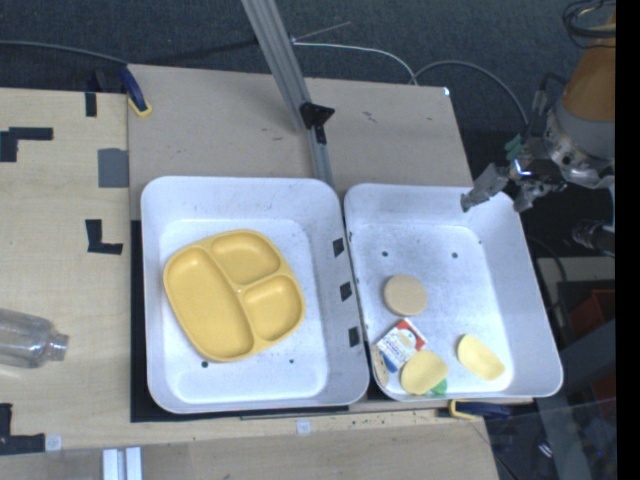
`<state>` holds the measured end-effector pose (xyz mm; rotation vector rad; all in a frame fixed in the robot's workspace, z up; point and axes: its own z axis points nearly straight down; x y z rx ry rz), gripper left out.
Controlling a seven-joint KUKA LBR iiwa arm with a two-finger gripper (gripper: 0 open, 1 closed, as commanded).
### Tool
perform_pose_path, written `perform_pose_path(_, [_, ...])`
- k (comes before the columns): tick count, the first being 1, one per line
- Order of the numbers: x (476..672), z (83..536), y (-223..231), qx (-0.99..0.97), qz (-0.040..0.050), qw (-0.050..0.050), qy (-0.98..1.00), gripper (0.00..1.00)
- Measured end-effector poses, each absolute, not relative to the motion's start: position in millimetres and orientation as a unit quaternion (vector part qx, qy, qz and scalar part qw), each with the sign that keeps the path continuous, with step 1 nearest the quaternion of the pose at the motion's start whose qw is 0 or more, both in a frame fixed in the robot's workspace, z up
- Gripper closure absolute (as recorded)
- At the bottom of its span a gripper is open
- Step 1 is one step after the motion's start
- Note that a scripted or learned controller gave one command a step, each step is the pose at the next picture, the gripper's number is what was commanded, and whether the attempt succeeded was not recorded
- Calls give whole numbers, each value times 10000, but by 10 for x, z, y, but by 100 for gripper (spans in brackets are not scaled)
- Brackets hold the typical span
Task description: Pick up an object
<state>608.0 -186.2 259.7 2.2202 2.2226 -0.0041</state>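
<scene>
Hovering gripper [497, 186], jaws spread, nothing between; tan disc [405, 295] well apart.

The table [250, 108] carries two white bins side by side: the left bin [160, 268] and the right bin [530, 318], touching along their inner rims near its front edge. A clear bottle [25, 340] lies on its side near the left edge.
</scene>
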Motion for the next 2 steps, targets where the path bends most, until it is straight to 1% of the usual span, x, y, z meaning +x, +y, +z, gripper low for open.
perform_pose_path(1, [6506,1688,-1993,7065,-31,-22,7077,0])
perform_pose_path(2, [6784,1047,-2098,7077,-66,-114,7064,0])
